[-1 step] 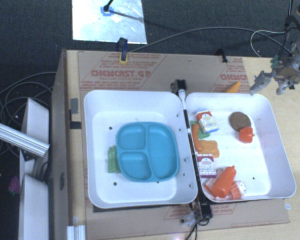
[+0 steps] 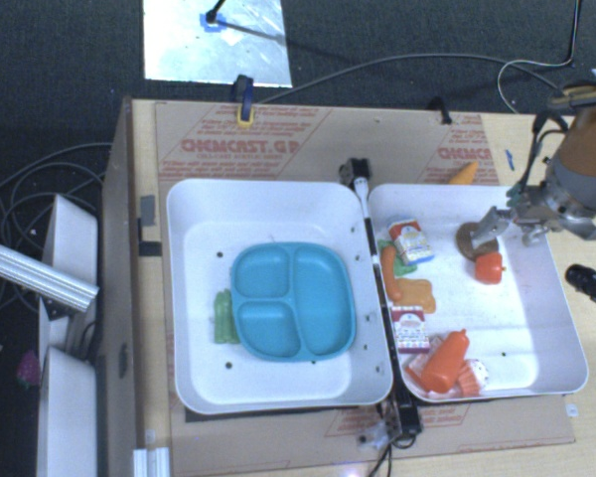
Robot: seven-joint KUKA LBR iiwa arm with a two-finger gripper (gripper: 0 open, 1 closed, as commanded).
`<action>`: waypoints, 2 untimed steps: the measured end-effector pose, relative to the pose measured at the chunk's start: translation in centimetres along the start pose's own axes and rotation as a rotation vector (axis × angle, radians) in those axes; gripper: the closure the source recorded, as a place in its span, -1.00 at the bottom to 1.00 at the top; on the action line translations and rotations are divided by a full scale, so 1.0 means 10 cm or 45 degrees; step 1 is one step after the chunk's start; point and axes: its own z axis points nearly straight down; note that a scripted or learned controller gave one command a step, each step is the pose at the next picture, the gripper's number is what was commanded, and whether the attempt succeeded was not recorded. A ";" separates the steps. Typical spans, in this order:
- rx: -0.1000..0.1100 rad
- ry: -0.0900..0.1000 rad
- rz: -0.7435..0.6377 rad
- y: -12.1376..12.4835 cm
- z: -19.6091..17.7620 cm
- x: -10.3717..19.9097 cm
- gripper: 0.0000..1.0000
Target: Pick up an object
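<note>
Divided plate [image 2: 293,301] in left bin [image 2: 194,217]

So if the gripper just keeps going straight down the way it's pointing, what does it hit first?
Probably the small red object in the right bin. The gripper sits just above it, with a brown piece close by. Depth is hard to judge from this slanted view.

Robot lab — bench [image 2: 308,132], cables [image 2: 40,182]

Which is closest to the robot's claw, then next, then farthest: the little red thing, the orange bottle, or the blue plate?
From the gripper in the camera view:
1. The small red object, just below it in the right bin.
2. The orange bottle, at that bin's near edge.
3. The blue divided plate, over in the left bin.
</note>
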 end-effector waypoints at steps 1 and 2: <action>-0.003 -0.001 0.001 0.03 0.82 -0.04 -1.00; -0.006 -0.003 -0.001 0.04 0.71 -0.04 1.00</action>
